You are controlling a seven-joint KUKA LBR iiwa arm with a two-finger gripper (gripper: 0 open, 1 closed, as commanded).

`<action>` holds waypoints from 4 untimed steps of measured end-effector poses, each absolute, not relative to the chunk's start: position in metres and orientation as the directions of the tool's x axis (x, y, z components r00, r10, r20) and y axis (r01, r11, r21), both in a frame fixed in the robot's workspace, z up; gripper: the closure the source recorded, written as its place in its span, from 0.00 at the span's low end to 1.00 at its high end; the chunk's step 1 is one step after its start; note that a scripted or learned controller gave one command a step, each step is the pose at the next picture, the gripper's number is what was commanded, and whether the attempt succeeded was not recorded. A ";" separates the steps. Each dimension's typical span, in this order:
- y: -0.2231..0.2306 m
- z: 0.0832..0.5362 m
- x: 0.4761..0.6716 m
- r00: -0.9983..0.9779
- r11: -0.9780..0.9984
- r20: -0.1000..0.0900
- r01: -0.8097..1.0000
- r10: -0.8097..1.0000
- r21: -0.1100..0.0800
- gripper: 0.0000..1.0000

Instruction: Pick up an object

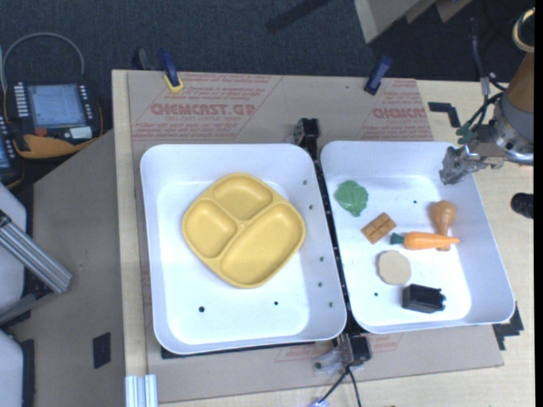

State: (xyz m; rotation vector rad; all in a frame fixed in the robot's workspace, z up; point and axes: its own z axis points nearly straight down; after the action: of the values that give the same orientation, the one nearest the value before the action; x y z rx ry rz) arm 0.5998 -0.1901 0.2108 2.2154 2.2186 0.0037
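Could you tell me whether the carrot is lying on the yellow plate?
No, the carrot lies in the right bin.

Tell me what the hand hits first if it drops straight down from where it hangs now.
Probably the right bin's bare floor at its upper right corner; the hand hangs above and right of the tan pear-shaped toy, though depth is unclear.

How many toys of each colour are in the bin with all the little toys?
Green: 1, the green toy
Brown: 1, the brown block
Orange: 1, the carrot
Tan: 2, the tan pear-shaped toy and the round tan disc
Black: 1, the black block
Total: 6
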 end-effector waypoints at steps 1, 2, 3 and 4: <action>-0.191 0.264 0.601 -0.001 0.001 -0.004 1.000 1.000 0.009 1.00; -0.145 0.252 0.598 -0.005 0.005 0.002 1.000 1.000 -0.002 1.00; -0.090 0.237 0.596 -0.006 0.006 0.003 1.000 1.000 -0.003 1.00; -0.032 0.225 0.592 -0.006 0.006 0.003 1.000 1.000 -0.004 1.00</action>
State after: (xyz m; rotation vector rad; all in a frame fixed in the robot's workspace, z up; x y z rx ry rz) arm 0.5916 -0.0320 0.2254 2.2177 2.2316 -0.0011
